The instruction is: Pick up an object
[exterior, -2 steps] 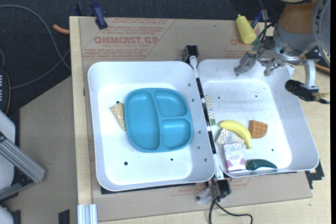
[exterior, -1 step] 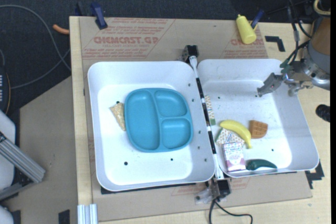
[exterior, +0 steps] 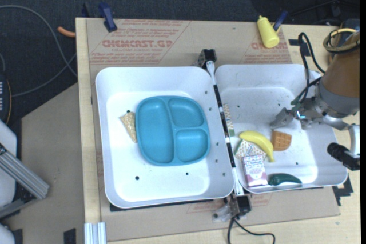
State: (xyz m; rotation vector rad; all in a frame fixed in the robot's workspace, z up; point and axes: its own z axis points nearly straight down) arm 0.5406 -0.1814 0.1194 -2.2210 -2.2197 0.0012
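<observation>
Bench inspection, overhead slanted view. Gripper sits low in the right bin, reaching in from the 3 o'clock side, with the orange band above the wrist. The pictures do not show whether it is open or closed, and no item can be confirmed as held.

Waffle-textured toy lies on the bin floor just at 6 o'clock of the gripper, apart from it as far as can be judged. Banana lies beside that toy at its 9 o'clock. Small carton rests at 6 o'clock of the banana, and a green item lies at the carton's 3 o'clock.

Left bin holds a blue divided plate; a tan wedge touches its 9 o'clock rim.
</observation>
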